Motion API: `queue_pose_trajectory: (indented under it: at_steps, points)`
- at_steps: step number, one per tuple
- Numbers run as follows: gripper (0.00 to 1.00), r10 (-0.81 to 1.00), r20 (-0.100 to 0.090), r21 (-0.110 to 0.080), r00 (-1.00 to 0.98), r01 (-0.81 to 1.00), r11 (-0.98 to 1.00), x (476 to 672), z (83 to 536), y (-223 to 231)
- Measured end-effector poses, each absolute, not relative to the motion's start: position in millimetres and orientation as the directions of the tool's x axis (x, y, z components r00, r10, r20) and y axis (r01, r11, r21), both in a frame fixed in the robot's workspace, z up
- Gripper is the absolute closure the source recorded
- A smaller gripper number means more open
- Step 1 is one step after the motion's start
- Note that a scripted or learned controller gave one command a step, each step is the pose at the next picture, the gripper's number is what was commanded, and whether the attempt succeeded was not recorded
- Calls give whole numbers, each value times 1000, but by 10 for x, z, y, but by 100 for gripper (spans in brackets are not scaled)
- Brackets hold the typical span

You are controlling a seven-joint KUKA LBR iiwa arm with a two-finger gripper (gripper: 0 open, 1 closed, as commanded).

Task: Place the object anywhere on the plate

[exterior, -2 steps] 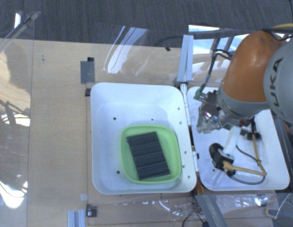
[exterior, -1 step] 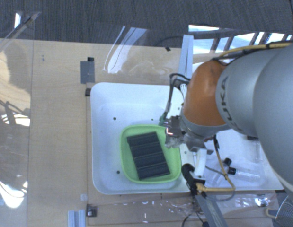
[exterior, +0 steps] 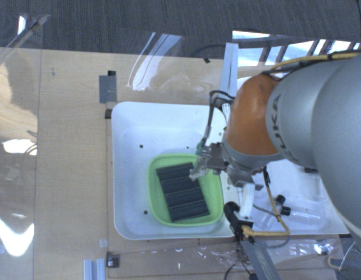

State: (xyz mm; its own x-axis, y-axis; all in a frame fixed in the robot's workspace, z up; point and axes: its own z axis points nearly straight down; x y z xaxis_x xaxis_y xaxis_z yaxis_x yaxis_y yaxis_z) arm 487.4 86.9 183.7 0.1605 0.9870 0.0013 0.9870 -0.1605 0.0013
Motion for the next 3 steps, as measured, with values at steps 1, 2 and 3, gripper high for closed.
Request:
queue_pose_trajectory:
  at_steps: [1, 2, 3]
  points:
    - [0, 998, 1, 6, 68, 998, -68, 5174, 1889, 334]
    - [100, 998, 3, 11, 66, 998, -66, 5193, 1995, 345]
    - [100, 999, 1, 2, 32, 999, -32, 4916, 1842, 687]
